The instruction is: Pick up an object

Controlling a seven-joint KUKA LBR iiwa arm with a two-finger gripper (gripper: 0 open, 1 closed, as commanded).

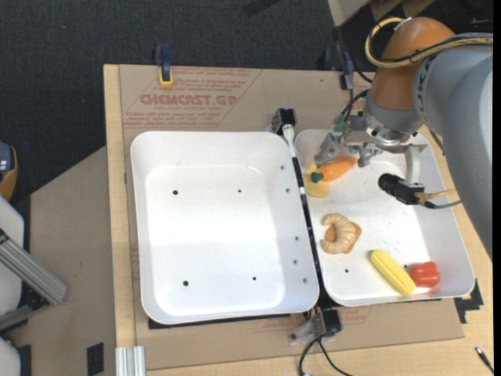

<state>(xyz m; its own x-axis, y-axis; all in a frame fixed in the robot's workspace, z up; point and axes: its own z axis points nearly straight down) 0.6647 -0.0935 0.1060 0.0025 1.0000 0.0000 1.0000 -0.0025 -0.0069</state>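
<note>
My gripper (345,153) hangs low over the far left corner of the right bin (438,233), and it is open. An orange carrot (337,168) with a green end lies right under the fingertips, slanting down to the left. A small yellow piece (316,186) touches the carrot's green end by the bin's left wall. Nearer the front lie a tan croissant (339,233), a yellow corn cob (391,272) and a red piece (424,272) beside the cob.
The left bin (149,210) stands against the right bin, with a black clip (282,119) at the far end of their shared wall. The arm's grey body and orange band (415,41) reach in over the far right.
</note>
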